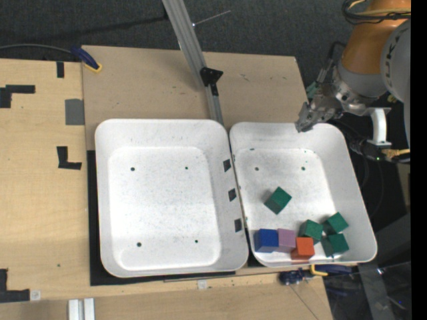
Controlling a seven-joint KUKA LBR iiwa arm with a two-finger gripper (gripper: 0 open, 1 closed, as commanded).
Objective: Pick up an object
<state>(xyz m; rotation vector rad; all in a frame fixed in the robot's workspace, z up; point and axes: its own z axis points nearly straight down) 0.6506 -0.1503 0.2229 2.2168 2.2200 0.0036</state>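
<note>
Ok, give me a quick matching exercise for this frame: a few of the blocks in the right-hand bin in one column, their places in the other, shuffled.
Things:
1. blue block
2. orange block
3. purple block
4. lone green block

Places:
A. alone near the middle of the right bin
B. between the blue and orange blocks
C. leftmost in the row along the bin's near edge
D. just right of the purple block, beside the green cluster

Pairs: 1-C, 2-D, 3-B, 4-A

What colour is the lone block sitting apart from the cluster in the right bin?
Dark green. The lone block shows plainly in the camera view, mid-bin.
</note>
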